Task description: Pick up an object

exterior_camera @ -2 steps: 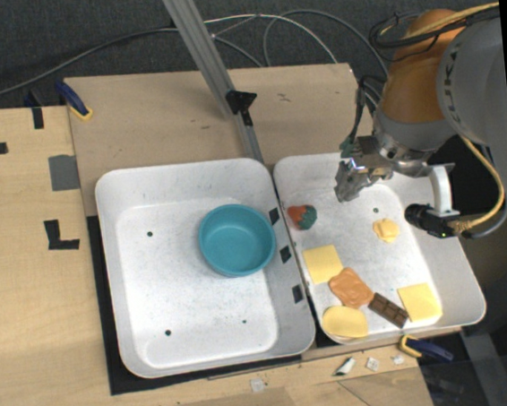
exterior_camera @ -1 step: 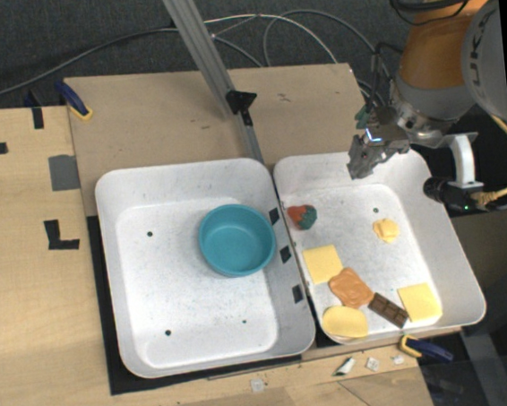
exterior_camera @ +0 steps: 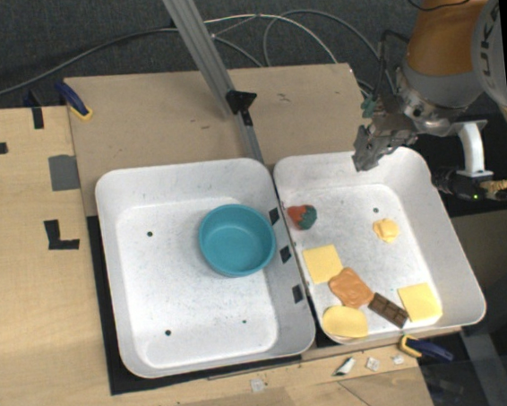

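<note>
The claw (exterior_camera: 368,157) hung over the right bin's (exterior_camera: 452,249) far edge; its spread could not be told. The nearest object, a small orange piece (exterior_camera: 385,229), lay below it. Two yellow squares (exterior_camera: 322,262), one blue bowl (exterior_camera: 236,239).

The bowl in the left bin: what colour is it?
Teal blue, plain, no pattern. The bowl shows clearly in the camera view.

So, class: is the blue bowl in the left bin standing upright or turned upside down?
Upright. The blue bowl shows its open mouth and inner floor to the camera, with its rim on top, resting on the left bin.
</note>
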`<control>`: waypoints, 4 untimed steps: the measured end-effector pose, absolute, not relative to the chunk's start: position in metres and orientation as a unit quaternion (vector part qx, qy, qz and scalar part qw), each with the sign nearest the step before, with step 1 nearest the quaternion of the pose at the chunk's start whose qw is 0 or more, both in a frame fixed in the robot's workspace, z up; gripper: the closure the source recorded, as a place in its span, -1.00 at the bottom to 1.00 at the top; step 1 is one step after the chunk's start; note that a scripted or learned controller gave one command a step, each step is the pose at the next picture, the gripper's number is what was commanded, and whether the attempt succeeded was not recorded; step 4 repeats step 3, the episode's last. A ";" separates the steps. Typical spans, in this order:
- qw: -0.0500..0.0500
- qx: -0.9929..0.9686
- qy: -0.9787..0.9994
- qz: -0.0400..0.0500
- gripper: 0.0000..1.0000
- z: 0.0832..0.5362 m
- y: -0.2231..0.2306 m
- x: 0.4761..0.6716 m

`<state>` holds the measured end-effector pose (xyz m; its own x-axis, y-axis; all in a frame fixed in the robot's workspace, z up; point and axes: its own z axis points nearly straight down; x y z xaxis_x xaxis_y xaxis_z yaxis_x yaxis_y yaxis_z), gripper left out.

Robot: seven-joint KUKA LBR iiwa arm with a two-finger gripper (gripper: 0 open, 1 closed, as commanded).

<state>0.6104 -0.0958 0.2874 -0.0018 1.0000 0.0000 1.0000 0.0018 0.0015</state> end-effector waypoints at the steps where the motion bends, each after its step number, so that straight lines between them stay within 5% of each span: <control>1: -0.001 0.705 0.710 0.000 1.00 0.279 -0.034 0.604; 3: -0.002 0.705 0.709 -0.002 1.00 0.255 0.062 0.591; 4: -0.002 0.705 0.709 -0.002 1.00 0.255 0.062 0.591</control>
